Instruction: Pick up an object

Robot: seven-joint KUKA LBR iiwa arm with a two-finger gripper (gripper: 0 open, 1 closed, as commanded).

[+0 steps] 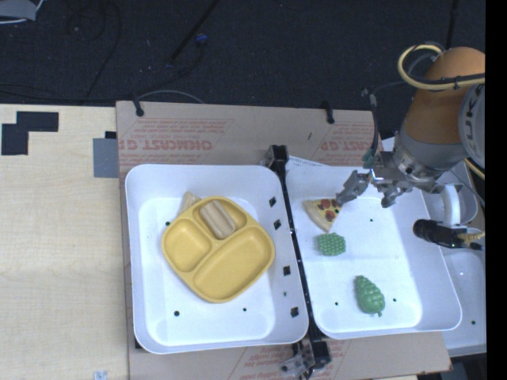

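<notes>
In the camera view, two white bins are seen side by side on a cardboard sheet (pixel 206 143) printed with red lettering. The left bin (pixel 158 317) is occupied by a yellow divided plate (pixel 230 269), and a tan roll (pixel 217 218) is laid in the plate's small far compartment. Three things are spread over the right bin (pixel 412 287), and all of them lie on its floor. A pizza slice (pixel 323 211) is placed at the far left, close to the wall shared by the bins. A round green piece (pixel 331 245) is found just beside it on the near side. A green knobbly bunch (pixel 369 294) is set well apart from both, toward the near edge. The arm (pixel 440 109) is brought in from the right over the far side of the right bin. The gripper (pixel 369 193) is held with its fingers (pixel 349 189) spread apart, and nothing is clasped between them. One fingertip is pointed down at the pizza slice and is seen just beside its far edge; whether it is touched cannot be told.
</notes>
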